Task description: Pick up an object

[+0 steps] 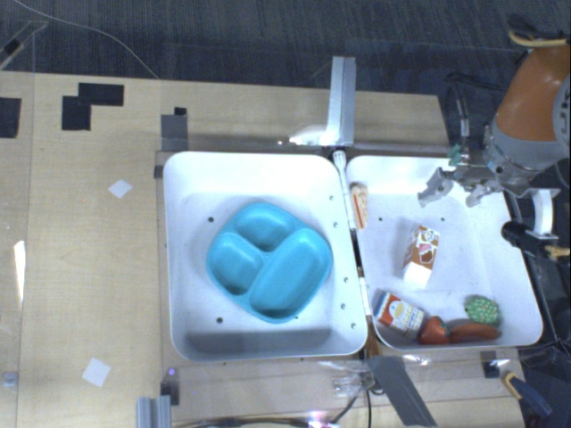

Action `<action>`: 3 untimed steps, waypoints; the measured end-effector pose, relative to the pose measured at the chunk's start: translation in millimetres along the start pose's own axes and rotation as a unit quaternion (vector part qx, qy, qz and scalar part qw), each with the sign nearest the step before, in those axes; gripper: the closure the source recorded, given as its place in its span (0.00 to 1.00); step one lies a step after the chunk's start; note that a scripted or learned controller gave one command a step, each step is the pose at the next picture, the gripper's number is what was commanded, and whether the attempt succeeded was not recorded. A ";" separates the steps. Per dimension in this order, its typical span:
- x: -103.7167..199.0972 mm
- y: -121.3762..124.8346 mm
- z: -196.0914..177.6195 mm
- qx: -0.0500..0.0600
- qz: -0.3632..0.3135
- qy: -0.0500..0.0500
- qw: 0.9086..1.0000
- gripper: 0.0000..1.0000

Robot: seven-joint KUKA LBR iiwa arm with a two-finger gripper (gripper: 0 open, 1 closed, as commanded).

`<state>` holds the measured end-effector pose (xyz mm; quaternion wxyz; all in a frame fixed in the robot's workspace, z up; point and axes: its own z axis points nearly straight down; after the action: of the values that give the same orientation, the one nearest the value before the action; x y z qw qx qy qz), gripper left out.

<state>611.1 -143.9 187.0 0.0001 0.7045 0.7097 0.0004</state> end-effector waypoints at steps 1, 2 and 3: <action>4.7 -7.5 31.4 0.000 0.090 0.000 0.996 0.00; 38.9 -46.7 94.4 -0.001 0.045 0.000 0.999 0.00; 38.8 -44.4 84.6 -0.002 0.045 0.000 0.999 1.00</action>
<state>566.5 -105.3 102.4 0.0009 0.7359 0.6771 0.0019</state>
